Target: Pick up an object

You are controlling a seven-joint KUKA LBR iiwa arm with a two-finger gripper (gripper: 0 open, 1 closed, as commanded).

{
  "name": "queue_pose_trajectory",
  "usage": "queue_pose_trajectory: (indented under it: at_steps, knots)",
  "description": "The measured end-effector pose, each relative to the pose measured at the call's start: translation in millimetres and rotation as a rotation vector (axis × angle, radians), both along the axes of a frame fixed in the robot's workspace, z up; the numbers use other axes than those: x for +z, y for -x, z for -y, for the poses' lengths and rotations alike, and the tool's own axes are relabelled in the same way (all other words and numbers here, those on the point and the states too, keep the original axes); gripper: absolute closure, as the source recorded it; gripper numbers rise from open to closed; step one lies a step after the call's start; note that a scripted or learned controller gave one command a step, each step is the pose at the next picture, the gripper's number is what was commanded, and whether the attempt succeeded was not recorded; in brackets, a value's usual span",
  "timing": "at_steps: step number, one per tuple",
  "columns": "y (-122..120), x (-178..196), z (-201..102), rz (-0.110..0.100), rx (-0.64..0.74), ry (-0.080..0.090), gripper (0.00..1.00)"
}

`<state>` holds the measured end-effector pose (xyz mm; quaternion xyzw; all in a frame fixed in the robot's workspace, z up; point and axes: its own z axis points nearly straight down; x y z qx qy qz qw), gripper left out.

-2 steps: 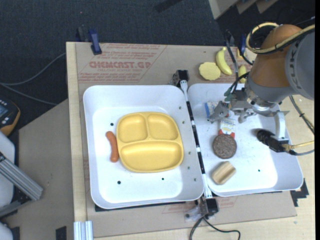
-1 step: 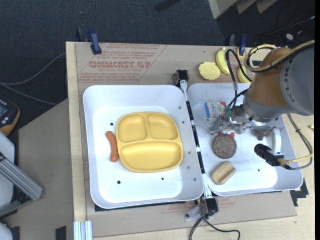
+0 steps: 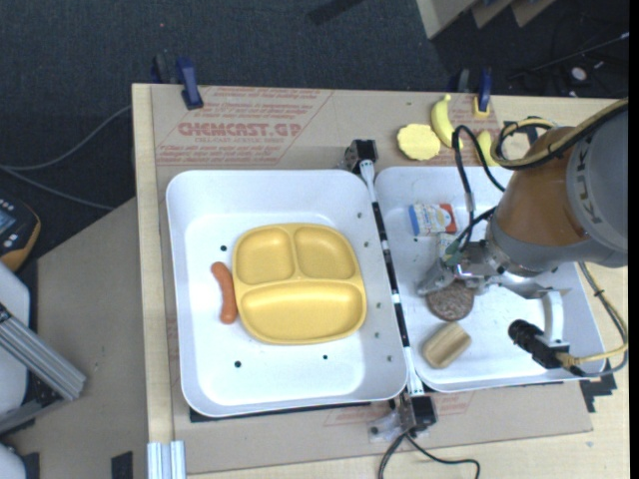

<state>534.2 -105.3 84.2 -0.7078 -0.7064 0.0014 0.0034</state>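
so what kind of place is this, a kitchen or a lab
Most likely a robotics lab bench, not a kitchen: two white bins clamped to a board, a robot arm reaching in, loose cables, and toy food like the yellow divided plate.

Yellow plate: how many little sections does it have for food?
3. The yellow plate in the left bin has two small sections side by side at the far end and one long section at the near end. None looks hidden.
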Motion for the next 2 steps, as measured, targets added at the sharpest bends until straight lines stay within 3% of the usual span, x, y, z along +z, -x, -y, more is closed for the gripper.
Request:
queue_pose_trajectory:
  at_steps: [1,2]
  knots:
    - [-2.9,10.4,0.5,0.007,0.000,0.002,1.00]
    - [-55.5,106.9,-75.0,0.021,0.012,0.001,1.00]
